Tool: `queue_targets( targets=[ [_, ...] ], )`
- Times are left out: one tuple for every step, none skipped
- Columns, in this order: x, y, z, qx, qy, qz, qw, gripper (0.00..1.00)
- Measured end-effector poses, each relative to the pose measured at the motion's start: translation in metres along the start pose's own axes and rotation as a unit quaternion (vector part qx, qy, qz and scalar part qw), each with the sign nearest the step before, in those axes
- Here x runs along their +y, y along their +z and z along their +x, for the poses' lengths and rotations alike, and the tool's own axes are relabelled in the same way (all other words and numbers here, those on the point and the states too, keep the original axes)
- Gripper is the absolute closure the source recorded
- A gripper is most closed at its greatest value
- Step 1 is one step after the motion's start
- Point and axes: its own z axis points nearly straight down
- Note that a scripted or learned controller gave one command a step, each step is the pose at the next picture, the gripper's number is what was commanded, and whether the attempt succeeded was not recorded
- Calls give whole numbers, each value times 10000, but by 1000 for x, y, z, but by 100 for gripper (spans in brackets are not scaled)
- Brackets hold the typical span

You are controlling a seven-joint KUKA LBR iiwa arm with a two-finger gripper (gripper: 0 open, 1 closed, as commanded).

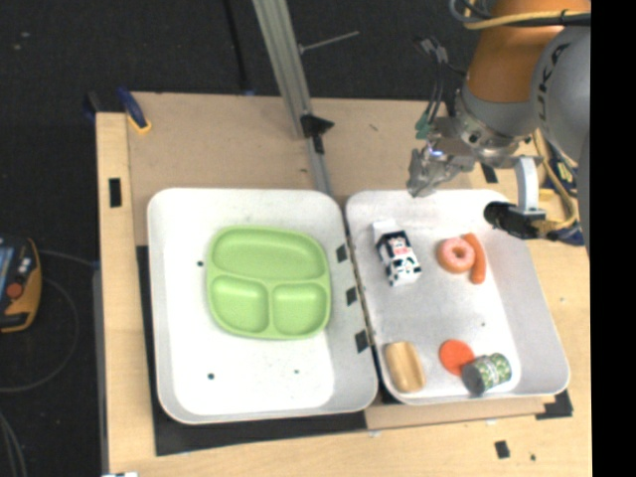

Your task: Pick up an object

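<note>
Objects for picking all lie in the right bin (542, 296), and none has been lifted yet as far as the view shows. A small black-and-white milk carton (396, 252) lies toward the far left of that bin; to its right sit a pink doughnut (456, 255) and an orange carrot-like piece (478, 259) just beside it. At the near edge rest a tan bread roll (403, 365), an orange disc (456, 355) and a green can (489, 372) touching or almost touching the disc. The left bin (179, 366) holds a green divided plate (268, 282). The gripper (428, 181) hangs over the far rim of the right bin, a little beyond the carton and apart from it; nothing is visible between its fingers, and whether they are spread or closed cannot be told from this slant. My reading is that the task is at its start: the arm has yet to descend onto any item, close, and raise it. The carton is the nearest candidate, though which item is targeted is unclear.
</note>
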Motion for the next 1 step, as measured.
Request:
queue_targets(
  targets=[
    [4,14,46,-7,8,3,10000,100]
  ],
)
